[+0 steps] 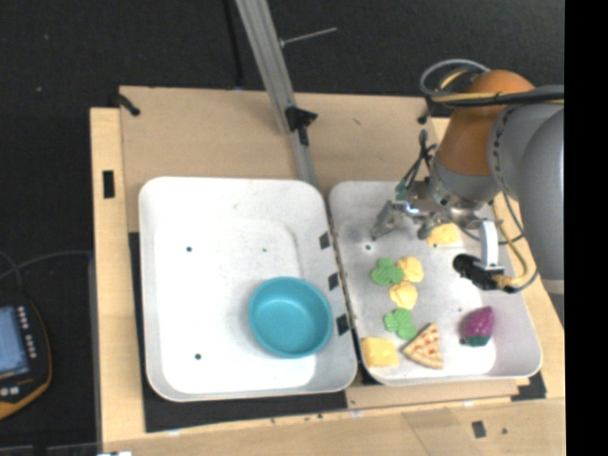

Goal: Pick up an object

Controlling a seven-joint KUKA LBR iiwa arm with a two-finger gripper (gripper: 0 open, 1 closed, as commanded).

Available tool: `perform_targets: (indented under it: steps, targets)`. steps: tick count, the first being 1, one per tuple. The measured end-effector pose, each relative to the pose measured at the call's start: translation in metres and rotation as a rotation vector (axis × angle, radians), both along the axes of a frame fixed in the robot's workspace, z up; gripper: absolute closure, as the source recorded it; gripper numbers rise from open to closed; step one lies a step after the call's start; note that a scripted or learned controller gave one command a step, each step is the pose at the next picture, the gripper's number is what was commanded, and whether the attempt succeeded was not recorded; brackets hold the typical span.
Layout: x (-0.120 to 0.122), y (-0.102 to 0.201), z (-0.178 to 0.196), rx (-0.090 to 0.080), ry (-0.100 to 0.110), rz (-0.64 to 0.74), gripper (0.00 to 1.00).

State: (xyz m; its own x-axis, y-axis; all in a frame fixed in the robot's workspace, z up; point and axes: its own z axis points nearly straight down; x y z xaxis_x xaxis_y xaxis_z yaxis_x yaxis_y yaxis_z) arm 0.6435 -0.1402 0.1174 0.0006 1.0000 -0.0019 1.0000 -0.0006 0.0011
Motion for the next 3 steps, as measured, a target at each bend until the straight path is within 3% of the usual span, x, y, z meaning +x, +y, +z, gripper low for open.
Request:
perform_targets:
  steps: [1,2,3]
  targets:
    - [0.0,-0.001,-0.017,0.0,0.002,-0.001,0.0]
    - [0.001,-0.002,-0.004,-0.001,-0.003,-0.003,1.0]
    - [0.004,-0.008,0.041,0.0,-0.004,-0.002,1.0]
